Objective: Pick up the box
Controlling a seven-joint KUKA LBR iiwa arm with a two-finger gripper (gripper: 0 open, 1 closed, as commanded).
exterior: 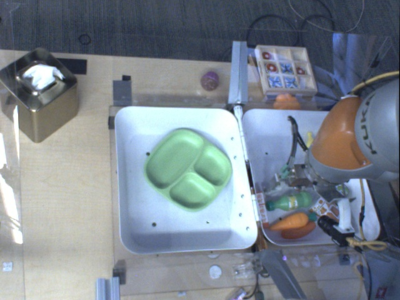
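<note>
My claw (294, 175) hangs low in the right bin (265, 133), under my orange-banded wrist. Whether it is spread or pressed together I cannot tell. The box (329, 209) - small, brown and white - lies near the bin's front, half under my arm, just right of the green bottle (289, 201) and carrot (291, 221). Its visible part seems to slant toward the front-right - its full long axis is hidden.

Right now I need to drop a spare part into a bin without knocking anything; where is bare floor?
Left bin: bare floor all around the green plate, widest along the near wall. Right bin: bare only at its far-left corner; the near end is crowded with the carrot, green bottle and arm.
</note>
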